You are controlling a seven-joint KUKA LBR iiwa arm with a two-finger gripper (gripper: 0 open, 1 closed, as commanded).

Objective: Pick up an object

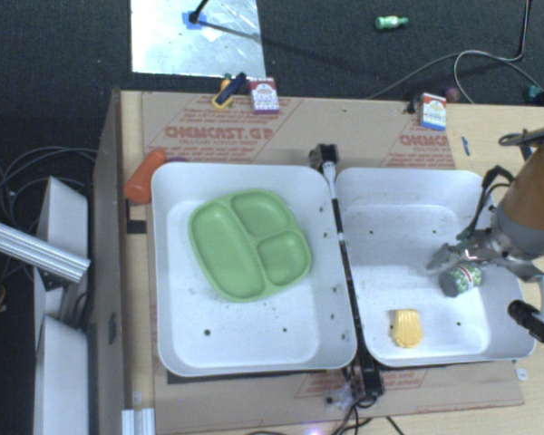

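I'm hovering the gripper (pixel 461 263) low in the right bin (pixel 408 198), right over a small greyish-green can (pixel 461 279) near the bin's right side. It's looking light, stiff and slick, so I'm guessing a squeeze across its round sides is best. The wrist is hiding the contact, so I can't tell the jaw state.

Even overhead light, glare on the white bins (pixel 254 356), soft, slightly grainy focus.

"CHEMCAST GP" – red print, repeated – stands on the brown sheet (pixel 254 130) under the bins.
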